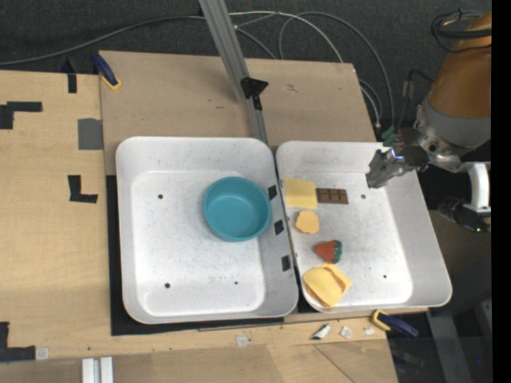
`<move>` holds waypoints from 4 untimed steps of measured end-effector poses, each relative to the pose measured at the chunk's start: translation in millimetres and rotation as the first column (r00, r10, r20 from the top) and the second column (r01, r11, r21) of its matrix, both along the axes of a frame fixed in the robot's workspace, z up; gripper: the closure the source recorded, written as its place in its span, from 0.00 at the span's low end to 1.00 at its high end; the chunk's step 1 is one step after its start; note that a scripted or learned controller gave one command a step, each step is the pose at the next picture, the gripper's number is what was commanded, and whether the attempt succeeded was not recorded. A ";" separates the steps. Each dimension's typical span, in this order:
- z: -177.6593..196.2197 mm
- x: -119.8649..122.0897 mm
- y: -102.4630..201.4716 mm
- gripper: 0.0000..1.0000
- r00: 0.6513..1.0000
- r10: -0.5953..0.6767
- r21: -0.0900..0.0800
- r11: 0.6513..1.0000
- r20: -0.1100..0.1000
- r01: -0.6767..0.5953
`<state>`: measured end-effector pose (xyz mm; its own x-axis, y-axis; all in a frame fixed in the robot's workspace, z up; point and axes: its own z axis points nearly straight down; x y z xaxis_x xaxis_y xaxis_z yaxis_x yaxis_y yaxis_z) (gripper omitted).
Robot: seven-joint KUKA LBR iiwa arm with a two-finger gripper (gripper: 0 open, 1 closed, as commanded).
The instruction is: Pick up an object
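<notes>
Objects: yellow block, chocolate bar, strawberry lie untouched in right bin.
Gripper: at bin's 1 o'clock; grip state cannot be told.
Progress: nothing lifted; pick outstanding.

bench: wooden | on it: left bin, right bin, side by side, touching

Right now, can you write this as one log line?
gripper: over right bin, nothing held | blue bowl: left bin | pick: not done

No text, label or number can be read anywhere.
</notes>
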<state>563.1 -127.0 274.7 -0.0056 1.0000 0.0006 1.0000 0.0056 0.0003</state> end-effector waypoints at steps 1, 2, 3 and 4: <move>-0.9 19.9 58.7 1.00 1.000 0.002 0.001 1.000 -0.001 -0.002; -4.4 28.2 113.4 1.00 1.000 0.001 0.001 1.000 -0.002 -0.001; -23.7 43.0 159.3 1.00 1.000 0.000 0.000 1.000 -0.003 0.000; -33.6 53.5 215.4 1.00 1.000 0.001 0.000 1.000 -0.002 -0.001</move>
